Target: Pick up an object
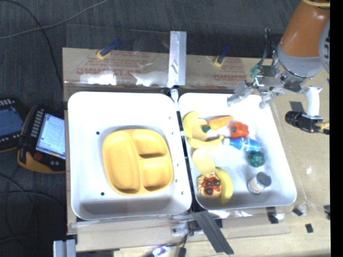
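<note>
down at the bottom edge of the frame, metal brackets and a dark strap [214,239] poke out from under the bench [316,159], cut off by the frame so i can't say what they belong to. just above them sit the two white bins. the left bin [86,143] holds a yellow divided tray [138,160], lying flat near its middle. the right bin [278,143] is crowded: a small basket of red and dark bits [209,184] at its lower left with a banana [227,186] curled against it, a pale yellow round piece [203,159] just above, more yellow banana shapes [194,128] toward the upper left, a carrot [220,122], a red pepper [239,129], a blue bottle-like item [241,143] partly overlapped by its neighbours, a dark green lump [256,158] and a grey can [258,182] at lower right. several of these touch or overlap, so their outlines are hard to separate.

the gripper [251,95] hangs over the upper edge of the right bin, at the frame's upper right; its two thin fingers look splayed apart with nothing between them, apart from the objects below. the arm's orange band [303,23] is cut off by the top right corner. at the far left, a handheld pendant [43,138] lies on the floor, partly out of frame. clear plastic sheeting [128,63] lies behind the bins.
</note>
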`<action>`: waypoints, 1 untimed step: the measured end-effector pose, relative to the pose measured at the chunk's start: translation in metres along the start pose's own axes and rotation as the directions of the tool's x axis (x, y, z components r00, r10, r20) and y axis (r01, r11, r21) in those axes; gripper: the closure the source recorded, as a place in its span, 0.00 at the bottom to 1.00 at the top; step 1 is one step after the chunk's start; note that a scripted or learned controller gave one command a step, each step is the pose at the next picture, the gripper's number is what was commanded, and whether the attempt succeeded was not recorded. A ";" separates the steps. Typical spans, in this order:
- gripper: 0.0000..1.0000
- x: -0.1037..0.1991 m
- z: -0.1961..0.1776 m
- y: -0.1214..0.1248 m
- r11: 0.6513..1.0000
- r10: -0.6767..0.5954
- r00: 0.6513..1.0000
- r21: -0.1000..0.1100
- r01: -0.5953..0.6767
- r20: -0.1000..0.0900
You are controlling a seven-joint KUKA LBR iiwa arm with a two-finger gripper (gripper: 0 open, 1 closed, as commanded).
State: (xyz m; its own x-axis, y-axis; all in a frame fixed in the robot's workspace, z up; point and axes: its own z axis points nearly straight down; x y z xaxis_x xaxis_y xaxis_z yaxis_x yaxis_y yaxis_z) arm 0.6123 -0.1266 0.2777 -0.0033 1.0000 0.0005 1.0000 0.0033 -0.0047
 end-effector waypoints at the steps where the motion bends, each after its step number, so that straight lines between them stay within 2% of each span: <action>1: 0.00 0.029 0.001 -0.048 0.974 0.225 0.974 0.001 -0.225 0.000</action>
State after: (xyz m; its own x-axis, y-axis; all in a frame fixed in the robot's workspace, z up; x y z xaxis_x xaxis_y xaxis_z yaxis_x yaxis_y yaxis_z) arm 0.5644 -0.0975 0.2765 0.2221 0.9750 -0.0005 0.9750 -0.2221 -0.0060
